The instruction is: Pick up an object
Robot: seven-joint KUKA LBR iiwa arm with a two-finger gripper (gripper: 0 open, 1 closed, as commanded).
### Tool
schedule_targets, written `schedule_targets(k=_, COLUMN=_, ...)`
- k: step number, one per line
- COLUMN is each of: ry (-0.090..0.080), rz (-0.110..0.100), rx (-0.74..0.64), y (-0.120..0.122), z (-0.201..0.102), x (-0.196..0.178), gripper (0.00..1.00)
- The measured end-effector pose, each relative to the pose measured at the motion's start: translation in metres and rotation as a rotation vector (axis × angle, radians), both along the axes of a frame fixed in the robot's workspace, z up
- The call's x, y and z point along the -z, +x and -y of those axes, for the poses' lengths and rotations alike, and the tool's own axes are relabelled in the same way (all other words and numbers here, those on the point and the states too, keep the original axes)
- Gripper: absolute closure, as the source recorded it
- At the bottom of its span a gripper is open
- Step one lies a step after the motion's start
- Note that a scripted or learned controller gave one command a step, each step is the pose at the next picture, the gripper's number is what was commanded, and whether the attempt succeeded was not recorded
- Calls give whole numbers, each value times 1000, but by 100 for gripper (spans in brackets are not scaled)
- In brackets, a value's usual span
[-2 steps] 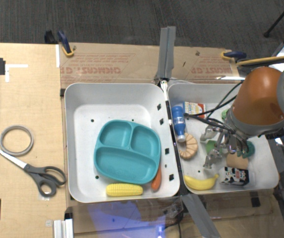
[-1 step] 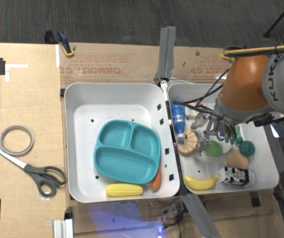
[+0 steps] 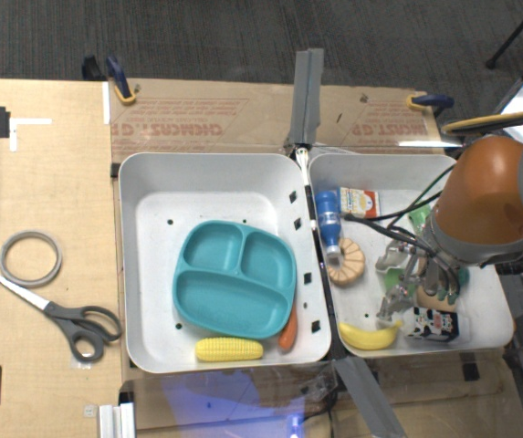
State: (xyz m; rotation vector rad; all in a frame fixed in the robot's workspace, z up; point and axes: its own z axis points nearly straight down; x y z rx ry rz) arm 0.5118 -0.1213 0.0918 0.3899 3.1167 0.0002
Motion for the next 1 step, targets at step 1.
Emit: schedule_targets(k=1, ry=-3, rz=16, rx=25, y=-29, z=-16, x=-3, gripper=0)
